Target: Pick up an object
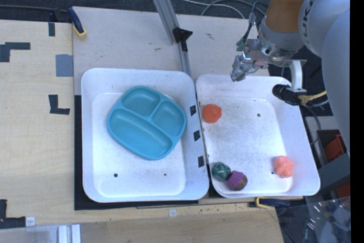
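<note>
My gripper (238, 74) hangs above the far rim of the right bin (250, 122), near its back left corner. Nothing shows between its fingertips. Inside the right bin lie an orange ball (211, 113) at the left wall, a dark green object (220, 170) and a purple object (237, 180) touching each other at the front, and a pink-orange object (283, 166) at the front right. The orange ball sits below and a little left of the gripper.
The left bin (96, 139) bears a blue divided plate (147, 122). A slanted metal pole (164, 3) stands behind the bins. Cables trail by the arm at the right bin's far right edge. A yellow clamp (77, 24) sits at the back left.
</note>
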Robot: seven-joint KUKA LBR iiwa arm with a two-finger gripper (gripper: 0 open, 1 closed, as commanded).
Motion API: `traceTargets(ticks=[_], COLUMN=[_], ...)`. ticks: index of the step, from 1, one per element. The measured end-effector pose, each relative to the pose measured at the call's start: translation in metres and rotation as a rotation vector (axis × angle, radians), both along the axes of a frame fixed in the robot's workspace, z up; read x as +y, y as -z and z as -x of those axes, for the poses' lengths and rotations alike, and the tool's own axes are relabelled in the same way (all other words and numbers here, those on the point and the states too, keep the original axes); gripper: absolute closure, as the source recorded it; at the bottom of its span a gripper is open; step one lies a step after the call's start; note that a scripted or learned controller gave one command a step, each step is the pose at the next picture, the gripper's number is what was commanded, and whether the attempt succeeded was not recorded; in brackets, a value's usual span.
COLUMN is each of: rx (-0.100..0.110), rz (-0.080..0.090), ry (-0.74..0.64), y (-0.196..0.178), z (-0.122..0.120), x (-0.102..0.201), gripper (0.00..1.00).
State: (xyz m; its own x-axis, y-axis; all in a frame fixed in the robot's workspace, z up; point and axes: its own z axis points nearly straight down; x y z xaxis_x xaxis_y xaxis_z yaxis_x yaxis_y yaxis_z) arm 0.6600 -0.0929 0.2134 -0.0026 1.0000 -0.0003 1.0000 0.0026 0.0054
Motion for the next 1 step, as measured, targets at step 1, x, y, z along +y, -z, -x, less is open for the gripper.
traceTargets(ticks=[1], rx=[0.004], rz=[-0.001], ry=[0.001], y=[-0.0128], z=[-0.0004], x=[0.0006], gripper=[1.00])
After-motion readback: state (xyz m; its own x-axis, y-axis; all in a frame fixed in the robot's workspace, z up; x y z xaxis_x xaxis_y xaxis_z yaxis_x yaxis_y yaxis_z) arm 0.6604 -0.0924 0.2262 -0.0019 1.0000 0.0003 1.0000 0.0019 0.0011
